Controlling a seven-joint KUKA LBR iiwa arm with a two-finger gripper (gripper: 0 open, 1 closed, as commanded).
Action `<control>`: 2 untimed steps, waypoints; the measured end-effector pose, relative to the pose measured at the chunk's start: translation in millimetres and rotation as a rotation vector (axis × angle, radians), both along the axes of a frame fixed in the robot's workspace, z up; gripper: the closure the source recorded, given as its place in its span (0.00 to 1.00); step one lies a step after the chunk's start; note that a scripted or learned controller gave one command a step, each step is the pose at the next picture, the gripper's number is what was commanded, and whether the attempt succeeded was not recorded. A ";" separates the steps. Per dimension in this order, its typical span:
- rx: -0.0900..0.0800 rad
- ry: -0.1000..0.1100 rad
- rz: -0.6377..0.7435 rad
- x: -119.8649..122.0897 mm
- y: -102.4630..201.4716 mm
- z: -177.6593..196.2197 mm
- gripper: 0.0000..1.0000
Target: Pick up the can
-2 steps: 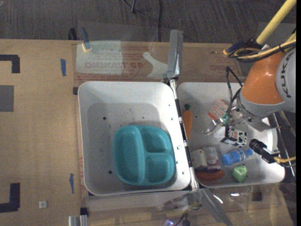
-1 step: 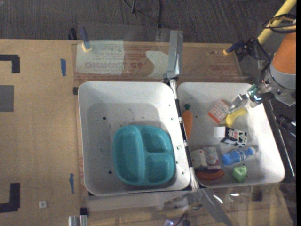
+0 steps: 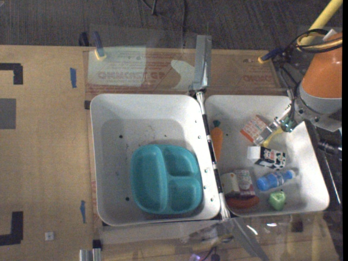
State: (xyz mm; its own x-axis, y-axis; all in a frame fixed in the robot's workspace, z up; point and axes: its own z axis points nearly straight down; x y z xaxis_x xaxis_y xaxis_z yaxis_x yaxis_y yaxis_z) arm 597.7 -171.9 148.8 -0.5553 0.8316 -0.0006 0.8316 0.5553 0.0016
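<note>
Landmark: teal three-compartment plastic tray (image 3: 166, 179) lying in the left shallow white bin (image 3: 109, 124)
Can: small cylindrical can with a pale label (image 3: 237, 182), in the right shallow white bin (image 3: 312, 162), just right of the tray across the bin walls
Can axis: seemingly on its side, long axis running away from the tray, though blur makes this uncertain
Crowding: red rounded item (image 3: 242, 202) touching below; blue plastic bottle (image 3: 274, 179) and green apple-shaped toy (image 3: 278, 200) farther right; orange carrot toy (image 3: 217, 138) above
Gripper: two-finger gripper (image 3: 277, 125) far right of the tray, at a red-and-white packet (image 3: 253, 128); finger spread cannot be told
</note>
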 end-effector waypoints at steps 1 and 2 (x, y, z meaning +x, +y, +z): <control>-0.003 -0.006 -0.115 31.5 -45.6 25.7 0.00; -0.002 -0.005 -0.093 -3.2 -51.3 -46.3 0.00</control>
State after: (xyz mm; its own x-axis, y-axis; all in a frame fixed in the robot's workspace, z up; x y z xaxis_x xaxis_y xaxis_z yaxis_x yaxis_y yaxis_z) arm 594.5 -223.2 102.5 -0.4760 0.8794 -0.0052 0.8794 0.4760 0.0049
